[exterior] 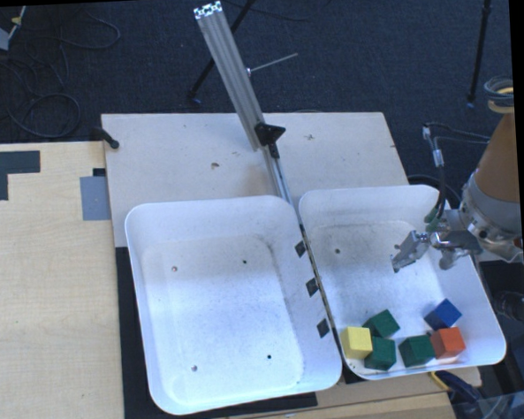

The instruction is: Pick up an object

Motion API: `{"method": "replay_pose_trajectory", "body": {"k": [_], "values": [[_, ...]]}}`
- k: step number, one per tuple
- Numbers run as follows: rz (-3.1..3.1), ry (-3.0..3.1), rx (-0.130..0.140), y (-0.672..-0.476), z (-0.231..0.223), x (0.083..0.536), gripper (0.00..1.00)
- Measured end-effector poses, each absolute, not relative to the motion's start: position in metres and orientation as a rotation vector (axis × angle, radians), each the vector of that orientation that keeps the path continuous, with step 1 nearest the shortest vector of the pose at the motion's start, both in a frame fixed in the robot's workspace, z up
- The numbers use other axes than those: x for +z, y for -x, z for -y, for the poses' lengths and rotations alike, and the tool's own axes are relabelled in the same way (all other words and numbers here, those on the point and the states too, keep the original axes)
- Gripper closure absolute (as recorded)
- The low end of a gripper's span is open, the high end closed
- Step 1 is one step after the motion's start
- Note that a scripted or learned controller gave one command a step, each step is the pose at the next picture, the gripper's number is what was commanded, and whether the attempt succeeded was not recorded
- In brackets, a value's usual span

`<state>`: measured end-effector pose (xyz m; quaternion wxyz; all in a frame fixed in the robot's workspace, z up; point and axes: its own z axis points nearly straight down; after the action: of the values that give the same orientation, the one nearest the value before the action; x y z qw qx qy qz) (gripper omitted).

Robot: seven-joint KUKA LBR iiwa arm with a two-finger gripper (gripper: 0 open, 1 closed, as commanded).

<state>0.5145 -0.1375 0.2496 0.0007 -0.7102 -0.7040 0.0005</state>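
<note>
Right bin (368, 208) lies bare around the open, unladen hand (406, 254), blocks (402, 335) crowding its near rim.

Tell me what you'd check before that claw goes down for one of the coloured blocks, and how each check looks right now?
1. Blocks within the arm's bin: ok, all lie in the right bin.
2. Claw free of any block: ok, nothing between its fingers.
3. Claw above a block: not ok, it hangs over bare floor, away from the cluster.
4. An easy target: ok, the blue block has some room around it.
5. Crowded ones: not ok, the yellow block touches green blocks.
6. Claw opening: cannot tell.
</note>
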Motion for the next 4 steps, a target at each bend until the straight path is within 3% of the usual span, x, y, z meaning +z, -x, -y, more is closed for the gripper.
{"method": "replay_pose_trajectory", "body": {"k": [1, 2, 3, 4], "values": [[2.221, 2.212, 0.004, -0.523, 0.082, 0.219, 0.0], [2.21, 2.221, 0.012, -0.51, 0.134, 0.137, 0.0], [2.218, 2.226, 0.003, -0.502, 0.169, 0.153, 0.0], [2.224, 2.22, 0.002, -0.519, 0.117, 0.09, 0.0]]}}
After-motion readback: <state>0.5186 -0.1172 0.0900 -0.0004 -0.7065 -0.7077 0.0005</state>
